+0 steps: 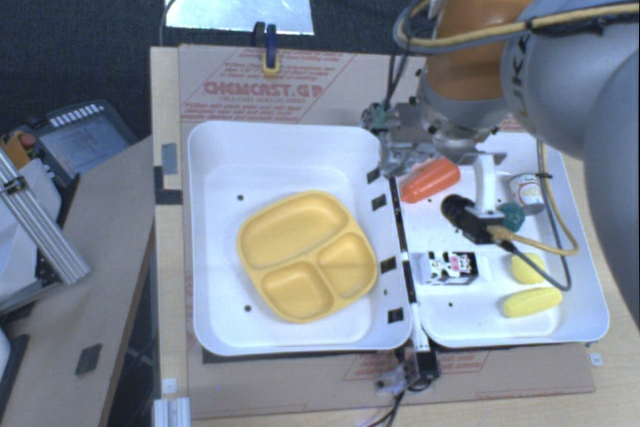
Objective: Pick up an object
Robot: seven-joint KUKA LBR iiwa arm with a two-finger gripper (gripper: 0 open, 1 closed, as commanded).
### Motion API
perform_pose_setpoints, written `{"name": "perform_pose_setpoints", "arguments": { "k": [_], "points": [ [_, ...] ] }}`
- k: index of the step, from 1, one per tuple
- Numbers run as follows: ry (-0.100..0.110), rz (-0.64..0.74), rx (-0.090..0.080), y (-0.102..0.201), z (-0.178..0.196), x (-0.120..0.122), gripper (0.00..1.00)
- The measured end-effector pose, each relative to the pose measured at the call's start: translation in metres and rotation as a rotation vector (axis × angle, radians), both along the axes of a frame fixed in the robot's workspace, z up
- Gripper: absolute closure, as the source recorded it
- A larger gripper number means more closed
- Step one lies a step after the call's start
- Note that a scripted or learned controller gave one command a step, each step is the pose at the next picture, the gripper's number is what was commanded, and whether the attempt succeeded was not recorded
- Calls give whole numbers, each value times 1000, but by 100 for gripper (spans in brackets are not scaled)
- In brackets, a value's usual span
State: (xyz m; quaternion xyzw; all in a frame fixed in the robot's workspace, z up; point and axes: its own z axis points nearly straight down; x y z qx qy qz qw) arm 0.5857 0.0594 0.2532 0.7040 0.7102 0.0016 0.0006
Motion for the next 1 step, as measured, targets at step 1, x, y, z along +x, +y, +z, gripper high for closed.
{"name": "perform_pose_setpoints", "arguments": {
  "k": [1],
  "points": [
    [0, 0, 0, 49, -8, 25, 100]
  ]
}}
